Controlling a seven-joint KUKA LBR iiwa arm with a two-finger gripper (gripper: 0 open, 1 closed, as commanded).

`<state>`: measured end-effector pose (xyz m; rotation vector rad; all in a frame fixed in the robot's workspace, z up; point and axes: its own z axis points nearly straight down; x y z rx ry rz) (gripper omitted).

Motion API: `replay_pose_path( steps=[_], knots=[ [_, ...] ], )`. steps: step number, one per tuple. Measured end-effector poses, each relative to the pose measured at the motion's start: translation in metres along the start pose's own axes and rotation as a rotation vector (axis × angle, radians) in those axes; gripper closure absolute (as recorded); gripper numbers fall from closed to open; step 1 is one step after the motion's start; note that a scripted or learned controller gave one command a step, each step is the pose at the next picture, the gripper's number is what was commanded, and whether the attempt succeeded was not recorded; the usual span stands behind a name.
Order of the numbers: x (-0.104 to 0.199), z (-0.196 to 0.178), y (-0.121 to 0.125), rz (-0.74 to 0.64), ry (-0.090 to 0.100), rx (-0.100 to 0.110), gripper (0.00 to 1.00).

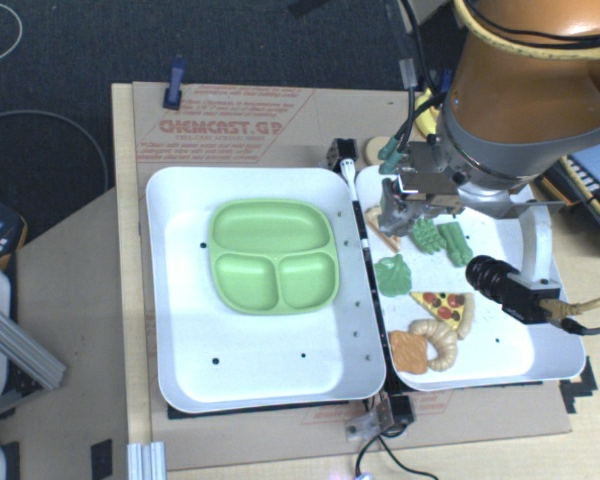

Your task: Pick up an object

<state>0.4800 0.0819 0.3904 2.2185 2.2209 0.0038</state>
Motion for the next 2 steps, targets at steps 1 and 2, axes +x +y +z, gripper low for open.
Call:
replay_pose_path(
  steps=[1,2],
  knots=[
    [0.000,-0.010,0.001,-0.001,-0.001,-0.002,1.00],
    [0.001,-0.020,0.001,-0.001,-0.001,-0.004,1.00]
  ],
)
